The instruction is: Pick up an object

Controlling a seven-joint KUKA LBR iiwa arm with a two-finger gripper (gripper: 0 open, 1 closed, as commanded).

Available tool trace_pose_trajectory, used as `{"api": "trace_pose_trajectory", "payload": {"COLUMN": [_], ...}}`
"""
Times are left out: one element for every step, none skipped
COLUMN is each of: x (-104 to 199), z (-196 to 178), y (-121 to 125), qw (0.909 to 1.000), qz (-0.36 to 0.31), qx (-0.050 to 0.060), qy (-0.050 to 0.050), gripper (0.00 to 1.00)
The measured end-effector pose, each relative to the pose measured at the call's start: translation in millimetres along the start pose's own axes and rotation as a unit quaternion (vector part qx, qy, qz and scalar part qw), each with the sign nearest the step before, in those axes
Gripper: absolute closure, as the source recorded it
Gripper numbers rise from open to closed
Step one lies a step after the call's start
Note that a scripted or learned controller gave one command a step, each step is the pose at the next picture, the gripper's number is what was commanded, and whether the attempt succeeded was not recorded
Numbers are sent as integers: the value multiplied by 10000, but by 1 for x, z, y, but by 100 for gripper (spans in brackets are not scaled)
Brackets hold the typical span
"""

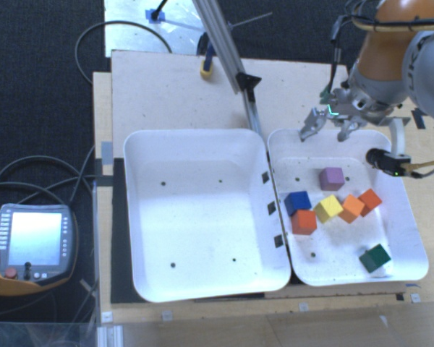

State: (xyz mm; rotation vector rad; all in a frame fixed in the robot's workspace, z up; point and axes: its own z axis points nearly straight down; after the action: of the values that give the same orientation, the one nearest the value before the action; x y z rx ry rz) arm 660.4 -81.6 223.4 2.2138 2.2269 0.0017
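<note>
At the far left, a teach pendant point(30, 248) with a lit screen lies off the bench point(166, 85), its dark cable looping over the black floor beside it. The left bin point(141, 266) sits on the pale bench; only small dark holes mark its floor. A slanted metal pole point(220, 42) runs from the top of the view toward the seam between the two bins, with a yellow-and-blue clamp point(207, 63) just beside it on the bench.

The right bin point(412, 259) carries six blocks. A blue cube point(297, 202) lies near the bin's left wall, with a red cube point(304, 222) touching it just below. Right of them a yellow cube point(328, 208) lies against an orange cube point(352, 208), and another orange cube point(369, 199) sits at that one's upper right. A purple cube point(332, 178) sits apart above this cluster. A green cube point(375, 257) lies alone near the bin's lower right corner.

The end effector point(326, 125) hangs over the right bin's far edge, above and well apart from the purple cube. Its two fingers are spread, with nothing between them. The grey arm point(427, 56), with its orange band point(398, 35), reaches in from the upper right.
</note>
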Motion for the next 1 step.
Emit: {"api": "trace_pose_trajectory", "payload": {"x": [-2], "z": [41], "y": [1], "qw": [10000], "qz": [13], "qx": [15], "qy": [-1], "gripper": [0]}}
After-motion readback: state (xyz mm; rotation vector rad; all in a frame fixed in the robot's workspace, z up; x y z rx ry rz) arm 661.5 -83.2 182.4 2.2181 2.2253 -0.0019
